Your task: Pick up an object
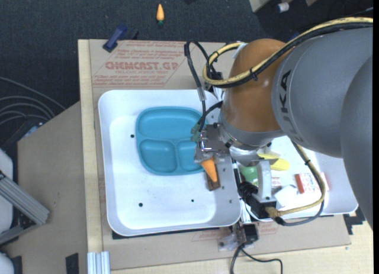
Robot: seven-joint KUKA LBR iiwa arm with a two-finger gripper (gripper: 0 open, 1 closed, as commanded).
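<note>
**Arm over the seam between the bins, orange piece at the hand**

At the bottom of the frame, the table (154, 249) edge is seen below the left bin (118, 166). Just right of centre, low in the frame, the hand (212, 169) is located over the right rim of the left bin, beneath the large grey arm (320, 89) with its orange band (254, 89). An orange object (209, 171) is seen directly at the hand, at its lower left side; whether it is pinched between the fingers cannot be told, nor can their spread be judged. Immediately left of the hand, a blue divided tray (166, 139) lies in the left bin. To the right, partly hidden under the arm, green, yellow and white items (278, 175) lie in the right bin (337, 202). Farther up, brown printed board (142, 65) is seen, and beyond it a small blue thing (114, 39) and a small orange thing (160, 12) on the dark floor (47, 18).
</note>
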